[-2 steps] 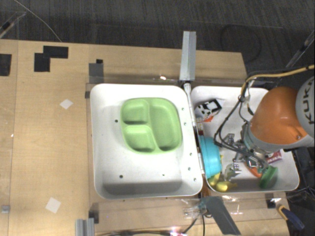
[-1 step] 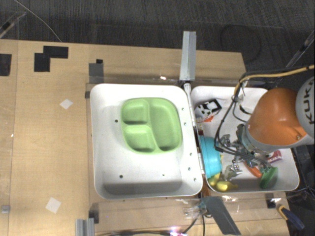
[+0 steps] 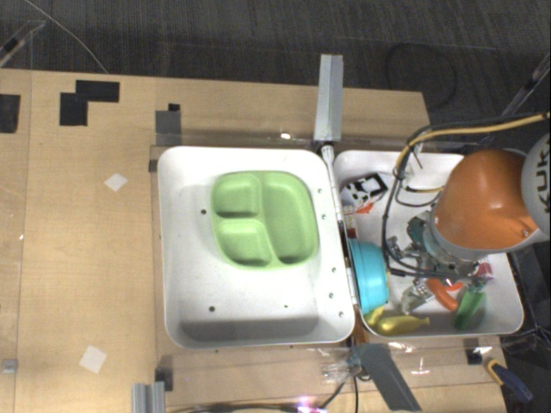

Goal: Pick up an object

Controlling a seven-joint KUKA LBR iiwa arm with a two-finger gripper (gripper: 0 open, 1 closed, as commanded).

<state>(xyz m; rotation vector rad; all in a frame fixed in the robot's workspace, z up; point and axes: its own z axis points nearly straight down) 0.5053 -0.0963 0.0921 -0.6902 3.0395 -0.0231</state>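
Note:
The arm, with its orange band [image 3: 482, 200], hangs over the right bin [image 3: 515, 317]. My gripper [image 3: 420, 291] points down into the bin's lower part, just above a yellow banana-shaped toy [image 3: 396, 323] and beside an orange carrot-like piece [image 3: 447, 295]. A green piece [image 3: 469, 308] lies to the right of the carrot. A blue bowl [image 3: 370, 272] leans on its side against the bin's left wall. A small black, white and red item [image 3: 363, 189] sits near the bin's top left. The wrist hides the middle of the bin.
The left bin [image 3: 185, 256] holds a light green divided plate [image 3: 263, 219]. A metal post [image 3: 329, 97] rises behind the divider between the bins. Cables [image 3: 405, 179] loop from the arm over the right bin's upper part.

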